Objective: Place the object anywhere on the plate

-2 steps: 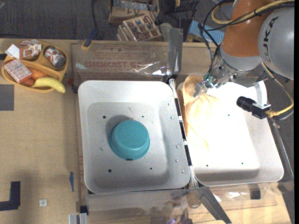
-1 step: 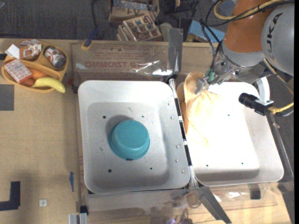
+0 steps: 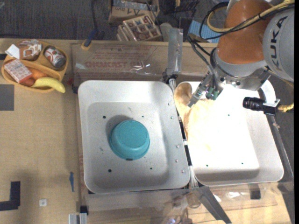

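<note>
The gripper (image 3: 205,93) hung over the near-left corner of the right bin (image 3: 243,167); whether it was clenched or released could not be told. Well to its left, in the left bin (image 3: 93,101), sat the teal plate (image 3: 130,139) (round, smooth, seemingly plastic). Just beside the tool lay a tan, rounded shape (image 3: 183,93), possibly the object. Tucked against the bin's wall there, it might well slip or be missed.

Plate (image 3: 130,139) in left bin (image 3: 93,101); claw (image 3: 202,94) over right bin (image 3: 252,167).
</note>
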`<state>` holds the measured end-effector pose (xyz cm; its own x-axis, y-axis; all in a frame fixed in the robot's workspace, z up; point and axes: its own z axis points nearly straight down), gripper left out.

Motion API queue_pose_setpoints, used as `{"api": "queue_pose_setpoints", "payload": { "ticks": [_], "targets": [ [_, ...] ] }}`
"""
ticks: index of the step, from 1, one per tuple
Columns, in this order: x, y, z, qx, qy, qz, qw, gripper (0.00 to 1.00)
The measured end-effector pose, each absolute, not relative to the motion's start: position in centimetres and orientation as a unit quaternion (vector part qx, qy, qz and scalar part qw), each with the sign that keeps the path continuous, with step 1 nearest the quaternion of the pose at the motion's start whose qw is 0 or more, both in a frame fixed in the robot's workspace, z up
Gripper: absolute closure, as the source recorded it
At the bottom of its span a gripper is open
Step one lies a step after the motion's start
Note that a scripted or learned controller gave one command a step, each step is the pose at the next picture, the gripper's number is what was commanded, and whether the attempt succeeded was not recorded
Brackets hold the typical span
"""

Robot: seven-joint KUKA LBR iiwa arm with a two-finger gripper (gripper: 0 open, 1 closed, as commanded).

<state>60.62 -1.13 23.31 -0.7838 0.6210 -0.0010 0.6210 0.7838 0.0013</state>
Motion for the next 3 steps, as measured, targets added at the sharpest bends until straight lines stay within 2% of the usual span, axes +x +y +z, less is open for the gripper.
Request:
{"api": "queue_pose_setpoints", "payload": {
  "ticks": [1,2,3],
  "targets": [
    [57.0,1.7,23.3,0.135,0.991,0.0008,0.001,1.0],
    [54.8,5.1,23.5,0.003,1.0,0.0006,0.001,1.0],
    [51.4,8.8,22.7,0.0,1.0,0.0008,0.001,1.0]
  ]
}}
